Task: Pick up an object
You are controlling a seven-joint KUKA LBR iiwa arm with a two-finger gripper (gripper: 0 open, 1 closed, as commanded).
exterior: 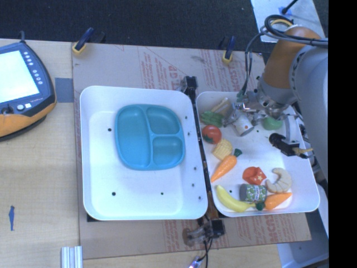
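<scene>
- The gripper sits low over the far part of the right bin, among the toy foods. Whether it is open, closed or gripping anything cannot be told from the camera view.
- Candidate objects all lie in the right bin: a green vegetable and a tomato just left of the gripper, corn and a carrot nearer the bin's middle, and a banana, a can and a red pepper toward the near edge.
- Risk: the pieces by the gripper are crowded. A closing stroke may catch two items at once or push one aside instead of seizing it.
- Risk: the rounded tomato is likely to roll or squirt out under an off-centre pinch.
- Risk: the gripper works near the bin's far wall; a low approach may strike the rim.
- The left bin holds a blue divided plate, well apart from the gripper.
</scene>
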